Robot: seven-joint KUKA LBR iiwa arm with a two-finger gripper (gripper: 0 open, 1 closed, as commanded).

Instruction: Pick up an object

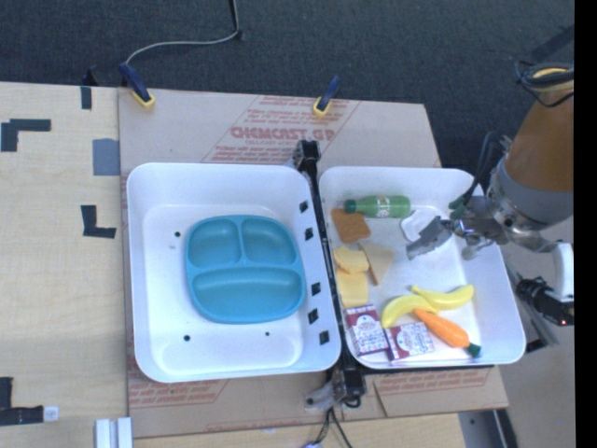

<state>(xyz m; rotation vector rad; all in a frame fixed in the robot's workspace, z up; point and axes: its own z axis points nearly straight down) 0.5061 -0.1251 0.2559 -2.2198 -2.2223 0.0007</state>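
Observation:
My gripper (pixel 446 241) hangs over the right bin (pixel 494 292), near its back right part, open with nothing between its fingers. A green bottle (pixel 378 206) lies on its side to the gripper's upper left. A brown cracker (pixel 350 225), a tan wedge (pixel 378 260) and yellow cheese slices (pixel 353 273) lie along the bin's left side. In front of the gripper lie a banana (pixel 429 303) and an orange carrot (pixel 446 329). Two red-and-white packets (pixel 387 336) rest at the front edge.
The left bin (pixel 149 250) holds a blue divided plate (pixel 245 267). Black clips (pixel 317 269) run along the wall shared by the bins. Cardboard (pixel 280 129) lies under both bins, held by yellow-and-blue clamps (pixel 138 88) at the back.

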